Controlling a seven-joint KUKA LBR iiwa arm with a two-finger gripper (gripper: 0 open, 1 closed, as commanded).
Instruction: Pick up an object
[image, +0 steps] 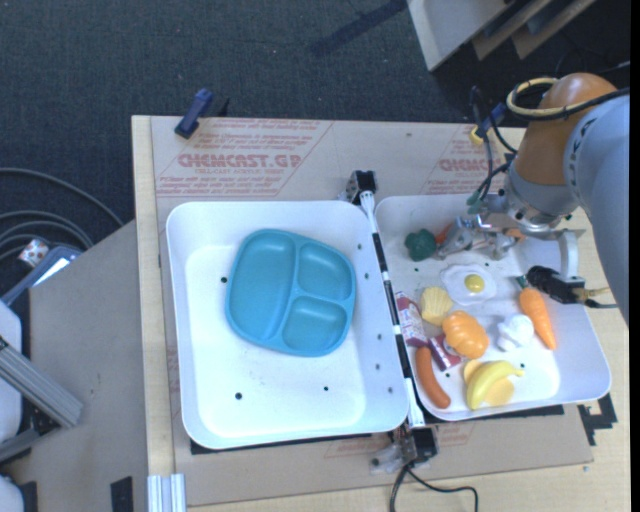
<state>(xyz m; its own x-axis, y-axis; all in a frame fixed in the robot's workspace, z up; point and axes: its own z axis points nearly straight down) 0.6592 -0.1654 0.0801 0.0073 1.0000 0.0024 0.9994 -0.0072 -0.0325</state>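
The right bin (590, 372) holds several toy foods: a green piece (420, 243), a fried egg (472, 284), a carrot (538, 316), a pale yellow ridged piece (435, 303), an orange piece (464, 335), a banana (491, 382), a red sausage (430, 375) and a small white item (515, 332). My gripper (472, 234) hangs low over the far part of this bin, just right of the green piece and just beyond the egg. Nothing is visibly held in it.
A blue divided plate (292, 292) lies in the left bin (200, 400). A small red-and-white packet (406, 314) rests against the wall between the bins. The arm's wrist (545, 150) rises above the right bin's far right corner.
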